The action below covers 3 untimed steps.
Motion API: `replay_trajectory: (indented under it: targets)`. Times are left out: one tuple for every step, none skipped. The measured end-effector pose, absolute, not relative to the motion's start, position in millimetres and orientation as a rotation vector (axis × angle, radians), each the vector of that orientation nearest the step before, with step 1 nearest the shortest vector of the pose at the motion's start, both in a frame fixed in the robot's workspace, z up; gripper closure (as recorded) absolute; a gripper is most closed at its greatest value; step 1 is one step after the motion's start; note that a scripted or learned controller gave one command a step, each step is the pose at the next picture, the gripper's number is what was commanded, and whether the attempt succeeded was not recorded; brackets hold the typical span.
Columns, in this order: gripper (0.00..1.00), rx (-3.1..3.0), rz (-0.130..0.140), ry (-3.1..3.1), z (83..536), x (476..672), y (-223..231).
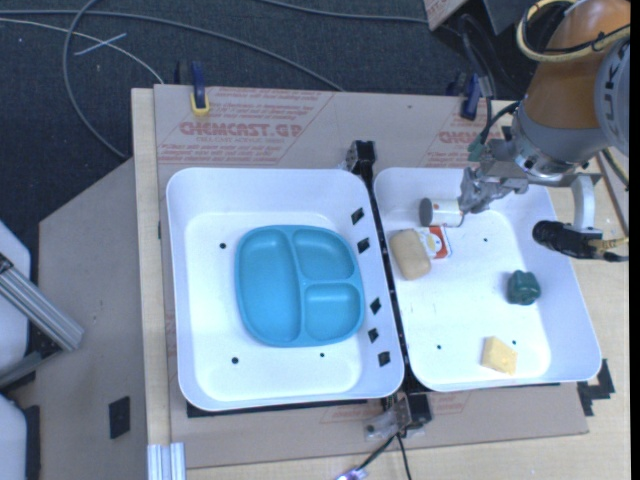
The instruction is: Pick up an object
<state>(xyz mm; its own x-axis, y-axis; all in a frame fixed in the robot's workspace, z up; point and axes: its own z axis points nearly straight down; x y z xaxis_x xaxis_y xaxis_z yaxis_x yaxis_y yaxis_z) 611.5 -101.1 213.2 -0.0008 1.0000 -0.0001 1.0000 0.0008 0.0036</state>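
White bins side by side on the bench (150,298). Left bin (200,358) with a blue divided plate (298,284) lying flat in its middle. Right bin (560,358) with several small things: a tan rounded block (409,253) near the left wall, touching a small red and white item (436,240) just beside it; a small grey round piece (426,210) above these; a dark green lump (522,287) toward the right; a yellow chunk (499,354) near the front edge. Grey arm with orange band reaching in from the right, jaws (468,208) low over the far part of the right bin, close to the grey piece and the red and white item. Impossible to tell how far open, or whether anything was held between them.
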Motion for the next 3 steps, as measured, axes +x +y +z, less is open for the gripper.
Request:
replay_trajectory:
  targets:
    - [1.00, 2.214, 0.005, 2.228, 215.2, 632.6, -53.8]
    - [1.00, 2.214, 0.007, 2.229, 228.7, 639.7, 2.5]
    - [1.00, 2.215, 0.004, 2.229, 217.3, 651.9, 57.0]
